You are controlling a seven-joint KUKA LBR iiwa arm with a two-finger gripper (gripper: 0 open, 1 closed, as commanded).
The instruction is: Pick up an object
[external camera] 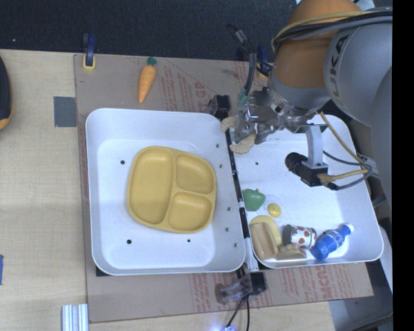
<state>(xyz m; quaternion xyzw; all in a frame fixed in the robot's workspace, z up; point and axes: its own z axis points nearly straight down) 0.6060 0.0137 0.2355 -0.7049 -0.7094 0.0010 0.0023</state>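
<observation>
My gripper (252, 121) is low over the far left corner of the right bin (352, 185), under the grey arm with its orange band. A small tan object (242, 143) lies right beneath and beside it, against the wall between the bins; whether it is gripped is hidden. At the near side of the right bin lie a green toy (252, 199), a small yellow piece (274, 211), a tan bread-like toy (265, 236), a small spotted cup (300, 236) and a blue bottle (329, 241).
The left bin (107, 185) holds a yellow divided plate (171, 187). A toy carrot (146, 80) lies on the brown mat beyond the left bin. A black cable-fed part (305, 169) of the arm hangs over the right bin's middle.
</observation>
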